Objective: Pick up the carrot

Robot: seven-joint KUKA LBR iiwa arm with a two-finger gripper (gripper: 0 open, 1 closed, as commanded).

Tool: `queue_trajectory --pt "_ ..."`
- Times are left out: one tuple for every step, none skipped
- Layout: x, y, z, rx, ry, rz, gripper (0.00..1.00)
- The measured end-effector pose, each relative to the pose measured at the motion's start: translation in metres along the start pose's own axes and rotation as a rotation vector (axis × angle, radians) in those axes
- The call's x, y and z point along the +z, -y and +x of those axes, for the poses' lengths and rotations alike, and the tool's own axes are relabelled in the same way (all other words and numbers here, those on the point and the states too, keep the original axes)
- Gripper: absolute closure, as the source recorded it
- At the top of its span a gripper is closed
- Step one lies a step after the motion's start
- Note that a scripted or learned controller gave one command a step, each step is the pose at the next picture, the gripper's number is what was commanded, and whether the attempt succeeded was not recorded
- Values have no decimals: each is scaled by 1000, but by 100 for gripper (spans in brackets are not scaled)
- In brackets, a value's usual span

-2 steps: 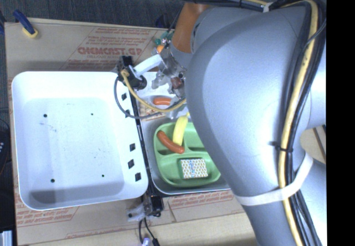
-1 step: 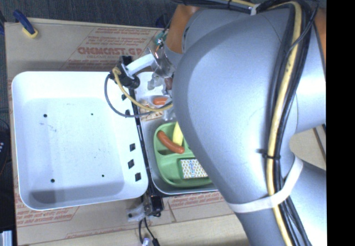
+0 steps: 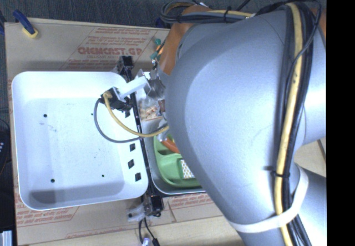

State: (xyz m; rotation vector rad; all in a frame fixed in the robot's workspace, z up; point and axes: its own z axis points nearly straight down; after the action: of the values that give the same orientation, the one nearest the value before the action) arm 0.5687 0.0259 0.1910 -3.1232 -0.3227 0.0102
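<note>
A small sliver of orange, likely the carrot (image 3: 170,142), shows at the left edge of the right-hand bin, just below the tool (image 3: 148,90) and its looping cables. Most of it is hidden beneath the large grey arm, so its full shape and pose cannot be told. The visible piece lies just above a light green item, touching or nearly touching it, and close to the divider between the two bins. It sits low in the bin, not between the tool's fingers
</note>
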Motion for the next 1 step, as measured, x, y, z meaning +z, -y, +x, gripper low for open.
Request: queue_trajectory --pt "1 81 -65 -62 0 0 0"
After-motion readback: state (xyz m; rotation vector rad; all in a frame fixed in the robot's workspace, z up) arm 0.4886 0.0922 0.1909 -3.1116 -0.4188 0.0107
